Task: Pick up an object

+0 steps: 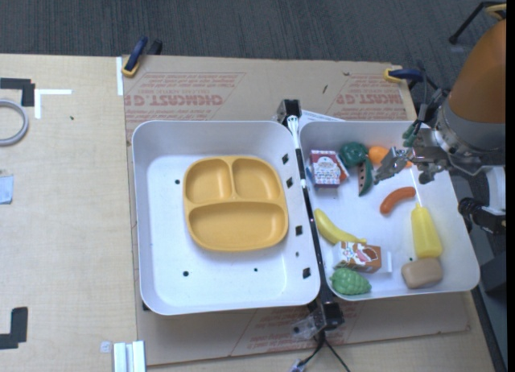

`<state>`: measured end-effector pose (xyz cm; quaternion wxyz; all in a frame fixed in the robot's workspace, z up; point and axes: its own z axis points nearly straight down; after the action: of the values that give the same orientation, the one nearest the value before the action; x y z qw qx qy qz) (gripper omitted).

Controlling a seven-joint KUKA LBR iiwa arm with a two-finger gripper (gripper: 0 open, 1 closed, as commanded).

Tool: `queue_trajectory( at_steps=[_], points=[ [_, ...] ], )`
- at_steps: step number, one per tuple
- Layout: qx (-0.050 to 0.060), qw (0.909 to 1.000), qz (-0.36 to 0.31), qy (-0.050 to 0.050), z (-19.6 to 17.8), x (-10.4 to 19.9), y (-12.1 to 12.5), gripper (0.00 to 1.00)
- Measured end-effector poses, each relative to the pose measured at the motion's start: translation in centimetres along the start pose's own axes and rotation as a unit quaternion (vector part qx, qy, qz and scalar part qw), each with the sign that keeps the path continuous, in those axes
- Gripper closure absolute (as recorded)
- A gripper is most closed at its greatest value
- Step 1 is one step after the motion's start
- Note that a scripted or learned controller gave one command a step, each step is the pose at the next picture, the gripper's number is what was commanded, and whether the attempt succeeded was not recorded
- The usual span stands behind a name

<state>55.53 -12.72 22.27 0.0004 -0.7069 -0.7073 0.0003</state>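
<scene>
The right bin (451, 201) holds several toy foods. Among them are a red and white carton (325, 169), a dark green lump (352, 153), a small orange piece (376, 154), a dark green slice (366, 179) and a red-orange sausage (397, 199). Nearer the front lie a banana (334, 227), a yellow corn-like piece (425, 232), a printed packet (360, 258), a green leafy piece (350, 282) and a tan bun (422, 272). My gripper (400, 161) hangs over the bin's far right part, just right of the green slice and above the sausage. I see nothing in its grasp.
The left bin (161, 250) holds a yellow divided plate (236, 202). Both bins rest on cardboard (185, 93) clamped to the bench, with a blue and yellow clamp (135, 55) at the back left. The arm's orange band (483, 64) rises at the right edge.
</scene>
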Motion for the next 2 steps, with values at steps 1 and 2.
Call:
queue_trajectory(
  at_steps=[1, 2],
  points=[
    [0.0, 0.9874, -0.158, 0.0, 13.0, -3.4, 0.3, 0.0],
    [-0.002, 0.9748, -0.223, -0.001, 13.0, -4.1, 4.8, 0.0]
  ],
)
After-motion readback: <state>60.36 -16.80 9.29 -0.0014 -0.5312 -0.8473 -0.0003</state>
